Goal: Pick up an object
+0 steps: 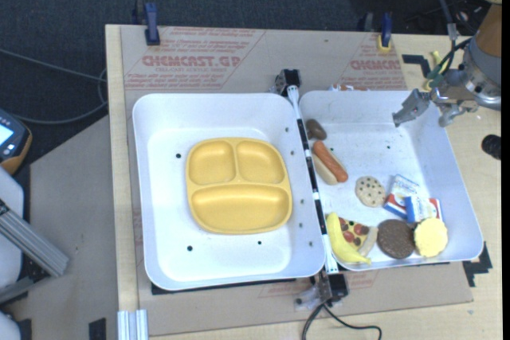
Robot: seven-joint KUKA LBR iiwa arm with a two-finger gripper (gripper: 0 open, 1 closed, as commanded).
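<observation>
1. Objects for picking: all lie loose in the right bin (446, 163), none lifted.
2. Hot dog (329, 162): near the right bin's left wall, lying at a slant; a small brown piece (316, 129) sits just above its upper end.
3. Cookie (370, 191): pale with dark chips, flat on the bin floor, between the hot dog and a red, white and blue packet (409, 201).
4. Front row of the right bin, left to right: a banana (343, 244) touching a pizza slice (356, 232), a dark brown round biscuit (395, 239), a yellow round piece (431, 237).
5. Pincer (424, 106): above the right bin's far right corner, well apart from every object; fingers spread apart, with nothing between them.
6. Arm (488, 60): grey, entering from the right edge, with cables at the wrist.
7. Left bin (155, 171): holds a yellow divided tray (238, 185) with three compartments, lying flat at its middle.
8. Counter (119, 91): a brown board carrying both bins side by side, with blue clamps (149, 20) at its far edge.
</observation>
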